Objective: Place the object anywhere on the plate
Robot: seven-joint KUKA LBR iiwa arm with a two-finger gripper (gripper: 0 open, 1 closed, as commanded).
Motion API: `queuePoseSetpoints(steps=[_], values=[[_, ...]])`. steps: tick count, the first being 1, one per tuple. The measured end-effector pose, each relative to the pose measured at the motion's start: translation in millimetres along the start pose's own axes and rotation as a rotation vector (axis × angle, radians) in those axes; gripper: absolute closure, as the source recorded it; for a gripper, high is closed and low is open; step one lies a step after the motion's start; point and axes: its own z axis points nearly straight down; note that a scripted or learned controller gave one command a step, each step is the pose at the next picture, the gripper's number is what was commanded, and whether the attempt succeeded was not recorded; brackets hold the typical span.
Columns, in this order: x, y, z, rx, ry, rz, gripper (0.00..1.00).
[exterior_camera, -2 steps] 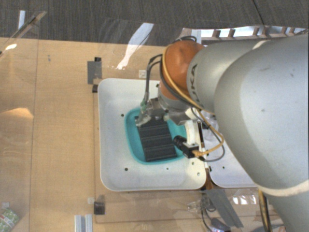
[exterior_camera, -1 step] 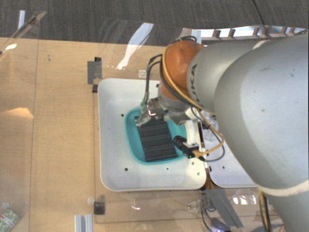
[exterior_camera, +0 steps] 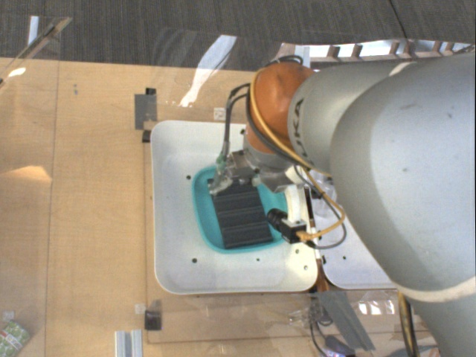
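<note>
A teal plate [exterior_camera: 204,213] lies in the left white bin [exterior_camera: 172,199], right of the bin's middle. My gripper [exterior_camera: 241,217] hangs directly over the plate; from above it appears as a black ribbed block that covers most of the plate's middle and right side. Only the plate's left rim and a strip of its lower edge are visible around the block. The grey arm with its orange band [exterior_camera: 274,99] reaches in from the right and hides whatever lies under the gripper.
The right white bin [exterior_camera: 358,268] is mostly covered by the arm. Black brackets [exterior_camera: 146,110] sit at the left bin's corners on the wooden bench. Cables [exterior_camera: 321,225] loop beside the wrist.
</note>
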Motion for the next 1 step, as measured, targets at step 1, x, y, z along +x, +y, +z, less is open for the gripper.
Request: queuePoseSetpoints(steps=[1], values=[[0.0,0.0,0.0,0.000,0.000,0.000,0.00]])
